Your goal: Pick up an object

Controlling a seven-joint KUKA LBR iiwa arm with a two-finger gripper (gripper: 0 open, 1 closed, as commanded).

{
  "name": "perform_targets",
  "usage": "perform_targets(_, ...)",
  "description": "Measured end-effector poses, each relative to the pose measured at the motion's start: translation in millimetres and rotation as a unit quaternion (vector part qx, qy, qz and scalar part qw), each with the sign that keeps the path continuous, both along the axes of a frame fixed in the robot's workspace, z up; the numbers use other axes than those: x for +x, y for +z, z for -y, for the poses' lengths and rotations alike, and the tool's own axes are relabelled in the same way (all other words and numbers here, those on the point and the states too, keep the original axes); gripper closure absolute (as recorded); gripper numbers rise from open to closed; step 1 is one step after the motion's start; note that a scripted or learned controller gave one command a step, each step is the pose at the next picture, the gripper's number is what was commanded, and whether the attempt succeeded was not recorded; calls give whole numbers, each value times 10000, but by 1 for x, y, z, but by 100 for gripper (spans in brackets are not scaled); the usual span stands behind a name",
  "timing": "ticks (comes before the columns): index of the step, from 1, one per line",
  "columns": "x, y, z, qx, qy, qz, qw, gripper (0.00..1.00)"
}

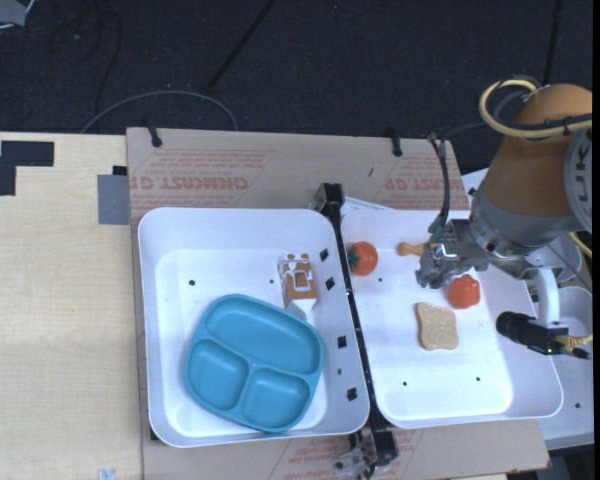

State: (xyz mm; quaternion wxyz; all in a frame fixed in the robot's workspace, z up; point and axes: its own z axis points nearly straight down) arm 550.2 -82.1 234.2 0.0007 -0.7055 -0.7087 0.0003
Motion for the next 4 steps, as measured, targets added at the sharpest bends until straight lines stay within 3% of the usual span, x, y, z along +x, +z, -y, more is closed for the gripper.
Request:
perform_targets(3, 40, -3, -133, 2, -4, -1, 10000, 100)
perform_targets(4, 54, -5, -191, 7, 6, -6, 10000, 100)
